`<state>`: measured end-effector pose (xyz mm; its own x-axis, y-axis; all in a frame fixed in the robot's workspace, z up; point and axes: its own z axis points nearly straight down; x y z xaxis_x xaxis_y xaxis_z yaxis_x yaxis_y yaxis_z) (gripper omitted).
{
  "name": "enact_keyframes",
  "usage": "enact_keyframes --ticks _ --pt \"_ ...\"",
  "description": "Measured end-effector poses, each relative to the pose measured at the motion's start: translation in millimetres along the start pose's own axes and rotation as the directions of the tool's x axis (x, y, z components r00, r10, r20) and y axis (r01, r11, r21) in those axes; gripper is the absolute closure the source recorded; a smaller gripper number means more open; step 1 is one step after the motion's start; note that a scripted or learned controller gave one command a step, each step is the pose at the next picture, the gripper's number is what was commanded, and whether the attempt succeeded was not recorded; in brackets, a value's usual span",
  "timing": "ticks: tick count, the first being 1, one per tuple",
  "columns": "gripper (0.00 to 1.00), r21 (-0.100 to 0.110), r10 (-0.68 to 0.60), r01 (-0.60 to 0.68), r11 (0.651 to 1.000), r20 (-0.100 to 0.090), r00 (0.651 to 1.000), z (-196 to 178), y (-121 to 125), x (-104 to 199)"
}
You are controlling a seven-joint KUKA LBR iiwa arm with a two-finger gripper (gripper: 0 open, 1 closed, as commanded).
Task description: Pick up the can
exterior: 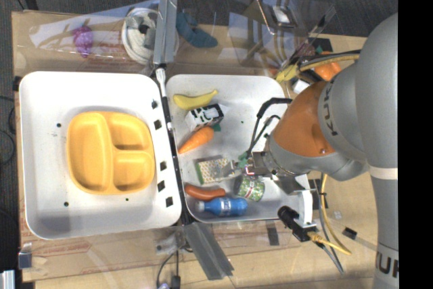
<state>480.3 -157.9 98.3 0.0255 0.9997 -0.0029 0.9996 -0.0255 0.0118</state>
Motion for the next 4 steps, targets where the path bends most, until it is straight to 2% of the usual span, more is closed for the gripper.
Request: enact_keyframes --ticks 1,2,3,4 --pt "0.00 -0.003 -0.191 0.191 0.982 -0.004 0.982 -0.6 3.2 -28.5" --pt "0.00 -0.004 -0.254 0.254 0.967 0.002 0.967 -0.2 1.5 0.2" --pt "0.00 0.001 -0.067 0.067 0.998 -0.002 0.998 0.8 39.8 53.6" --pt "0.00 -0.001 -0.112 0.112 0.994 -0.003 0.994 -0.4 9.8 -4.2"
